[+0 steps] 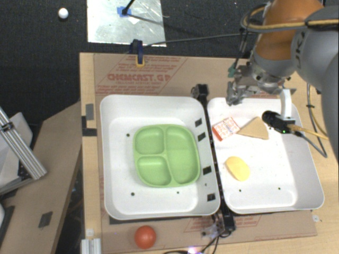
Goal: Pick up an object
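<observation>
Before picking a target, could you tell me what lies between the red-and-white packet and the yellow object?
Camera view: bare white bin floor separates the packet from the yellow object.

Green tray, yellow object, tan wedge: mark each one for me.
green tray [166, 155]: camera view, centre divider.
yellow object [238, 169]: camera view, its middle.
tan wedge [255, 129]: camera view, middle of its top face.

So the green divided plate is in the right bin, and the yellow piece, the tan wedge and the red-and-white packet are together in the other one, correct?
Not quite. The camera view shows the green divided plate in the left bin, not the right. The yellow piece, the tan wedge and the red-and-white packet lie together in the other one, the right bin.
</observation>
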`<state>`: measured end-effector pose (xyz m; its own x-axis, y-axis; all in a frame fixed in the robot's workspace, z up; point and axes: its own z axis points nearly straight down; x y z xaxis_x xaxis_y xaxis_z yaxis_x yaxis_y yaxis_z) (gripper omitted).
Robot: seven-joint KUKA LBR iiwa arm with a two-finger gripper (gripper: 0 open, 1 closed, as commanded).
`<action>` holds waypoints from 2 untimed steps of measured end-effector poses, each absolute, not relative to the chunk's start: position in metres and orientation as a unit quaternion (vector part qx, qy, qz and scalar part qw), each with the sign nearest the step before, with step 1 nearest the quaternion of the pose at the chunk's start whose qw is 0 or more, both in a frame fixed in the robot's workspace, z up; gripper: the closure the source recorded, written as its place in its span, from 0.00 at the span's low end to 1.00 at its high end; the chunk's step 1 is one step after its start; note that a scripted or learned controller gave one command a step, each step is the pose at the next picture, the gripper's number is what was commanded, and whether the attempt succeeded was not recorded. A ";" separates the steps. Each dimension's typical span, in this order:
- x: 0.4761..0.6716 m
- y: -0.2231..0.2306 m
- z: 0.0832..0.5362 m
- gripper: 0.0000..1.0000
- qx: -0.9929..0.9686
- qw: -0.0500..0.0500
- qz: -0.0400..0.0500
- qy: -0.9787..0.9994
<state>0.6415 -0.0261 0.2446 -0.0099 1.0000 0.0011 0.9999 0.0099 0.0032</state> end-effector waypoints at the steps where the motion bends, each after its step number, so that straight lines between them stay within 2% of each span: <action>1: 0.649 0.021 0.231 1.00 0.704 0.000 0.001 0.710; 2: 0.647 0.067 0.222 1.00 0.704 0.000 0.001 0.710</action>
